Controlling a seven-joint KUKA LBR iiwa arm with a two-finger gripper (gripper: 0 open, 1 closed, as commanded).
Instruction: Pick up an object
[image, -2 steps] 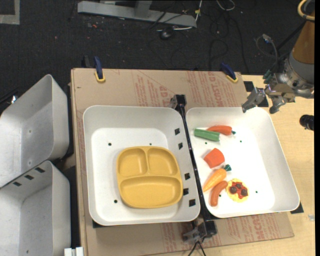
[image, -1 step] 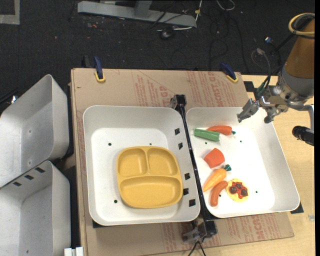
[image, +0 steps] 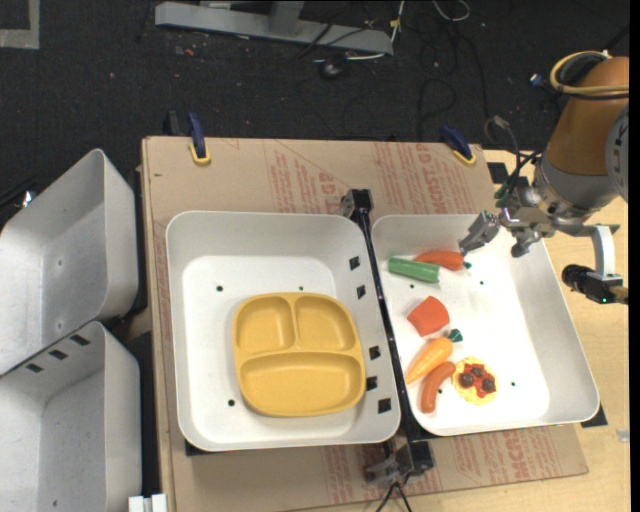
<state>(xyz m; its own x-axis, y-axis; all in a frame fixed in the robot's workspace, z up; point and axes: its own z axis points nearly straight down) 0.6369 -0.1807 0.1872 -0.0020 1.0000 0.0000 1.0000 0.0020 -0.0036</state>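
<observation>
The arm (image: 590, 130) enters as a thick, rounded body. Its upper section is a smooth orange band, glossy enough to catch a pale highlight, and a thin yellowish ring or cable loops over its top edge. Below the orange sits a grey, rounded wrist housing with a paler grey panel along its right side. Dark cables trail from the wrist toward the tool. The gripper (image: 498, 236) is a compact cluster of dark grey and black metal parts with small silvery fittings, ending in two short, dark, angular fingers (image: 478, 232). A white bracket hangs off the right of the wrist, carrying a small black module with a green light.
</observation>
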